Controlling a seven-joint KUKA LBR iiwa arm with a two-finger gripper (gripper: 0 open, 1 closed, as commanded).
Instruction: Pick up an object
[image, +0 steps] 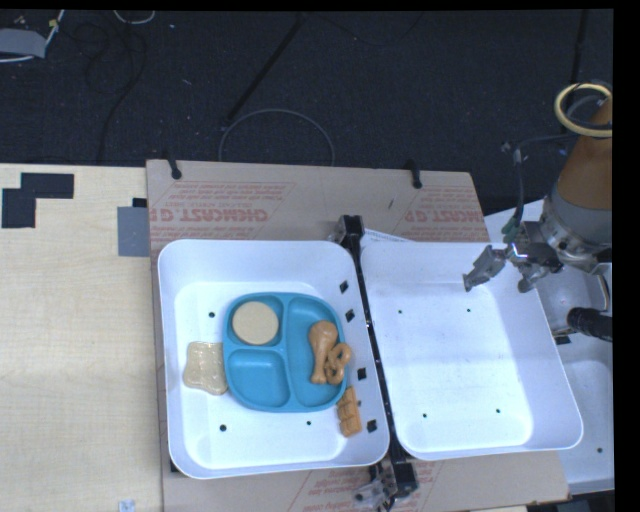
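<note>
White bins (470, 400) sit on cardboard (300, 205) over dark carpet (300, 80) — claw (500, 270) spread, holding nothing.

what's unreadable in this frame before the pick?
- Hand: too small in the camera view to tell its state.
- Arm: upper part cut off by the right edge.
- Beige piece in the left bin: too blurred to identify, and whether it touches the blue tray.
- Tan item: identity unclear.
</note>
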